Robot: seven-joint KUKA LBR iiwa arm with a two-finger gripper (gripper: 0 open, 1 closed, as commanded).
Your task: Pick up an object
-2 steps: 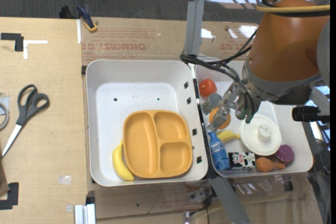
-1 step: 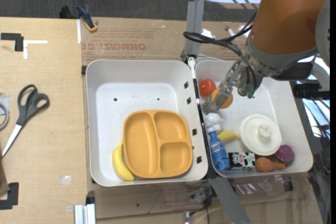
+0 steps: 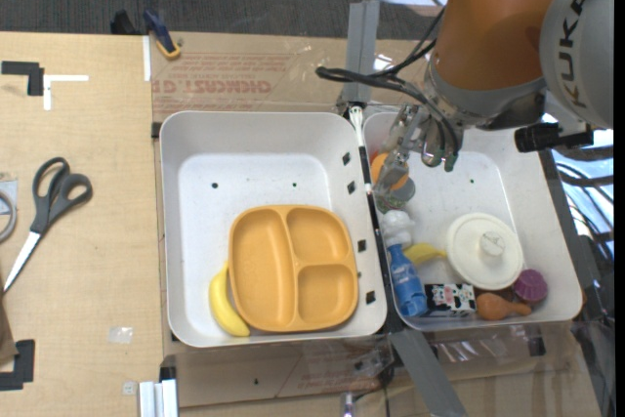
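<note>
My gripper point(image 3: 418, 149) hangs over the back left part of the right bin point(image 3: 518, 173), close to the wall between the two bins. Just below and to its left lie a small orange object point(image 3: 380, 167) and a greyish clear piece point(image 3: 394, 193); whether the gripper touches them is unclear. Farther forward in that bin are a blue bottle point(image 3: 405, 278), a yellow item point(image 3: 426, 253), a white round lidded dish point(image 3: 483, 249), a purple cup point(image 3: 531, 285), a brown drumstick toy point(image 3: 499, 306) and a black-and-white carton point(image 3: 449, 296).
The left bin point(image 3: 244, 156) holds a yellow divided plate point(image 3: 293, 267) with a banana point(image 3: 224, 305) tucked under its left edge. Scissors point(image 3: 47, 200) lie on the wooden bench at left. The arm's orange band point(image 3: 493, 10) looms over the right bin's back.
</note>
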